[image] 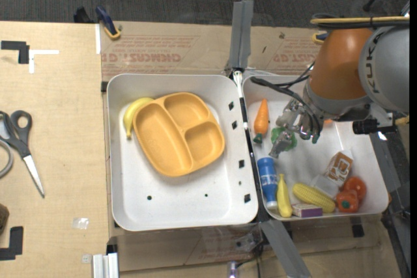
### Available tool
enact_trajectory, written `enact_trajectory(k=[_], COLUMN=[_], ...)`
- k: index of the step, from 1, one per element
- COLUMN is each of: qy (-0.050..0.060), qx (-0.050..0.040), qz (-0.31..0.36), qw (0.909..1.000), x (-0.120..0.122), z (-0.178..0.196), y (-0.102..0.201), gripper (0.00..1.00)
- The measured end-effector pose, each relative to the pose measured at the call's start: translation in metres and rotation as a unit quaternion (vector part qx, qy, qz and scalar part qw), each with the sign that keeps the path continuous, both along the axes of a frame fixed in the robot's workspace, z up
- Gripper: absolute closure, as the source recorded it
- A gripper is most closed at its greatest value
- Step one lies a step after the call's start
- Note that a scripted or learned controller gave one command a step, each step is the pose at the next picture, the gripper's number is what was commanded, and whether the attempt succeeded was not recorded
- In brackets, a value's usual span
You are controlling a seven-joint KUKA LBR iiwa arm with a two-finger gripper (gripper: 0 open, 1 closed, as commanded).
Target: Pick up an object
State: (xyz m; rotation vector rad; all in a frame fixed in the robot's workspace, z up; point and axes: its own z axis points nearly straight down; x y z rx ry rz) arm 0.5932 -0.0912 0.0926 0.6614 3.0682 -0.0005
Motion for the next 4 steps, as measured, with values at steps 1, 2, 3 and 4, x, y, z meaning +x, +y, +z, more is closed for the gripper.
enact_trajectory(k=[1,2,3,4], qy=[0.001,-0.001,-0.001,-0.004], qx=[0.0004,-0.0001,0.0002,-0.0011], qz=[0.008,-0.097,-0.115,-0.113], qw=[1.0,0.9952,0.9934,0.9936], x=[-0.088,-0.015,0.039,0.041], z=[-0.001,0.001,0.001,0.011], y=[-0.033,-0.061,-0.005,-0.005], gripper=[0.0,0.0,0.0,1.0])
